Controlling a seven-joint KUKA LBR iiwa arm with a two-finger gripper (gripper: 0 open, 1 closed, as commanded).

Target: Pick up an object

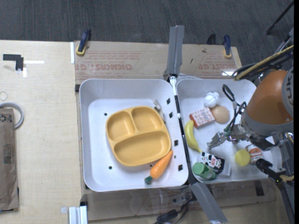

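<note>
gripper: low over the right bin, metal fingers look spread with nothing between them, though honestly the view's pretty fuzzy there so take "spread" loosely

banana: just to the side of the fingertips toward the bin divider, lying lengthwise. Probably a light plastic toy, stiff and a bit slick, so I'd pinch it across the middle where it's narrow

milk-carton thing: just below the gripper toward the near rim, black and white, lying flat. Boxy sides, should be an easy pinch

green cup: touching the carton at the bin's near corner, light, rim's the spot to grab

yellow ball: back under the wrist, round and smooth, likely to squirt out

red box: a little beyond the fingertips, flat card faces, light, grab across the short side

bread roll: right beside the box, rounded, maybe squishy

white lump: farthest off, looks soft and crumpled
</note>
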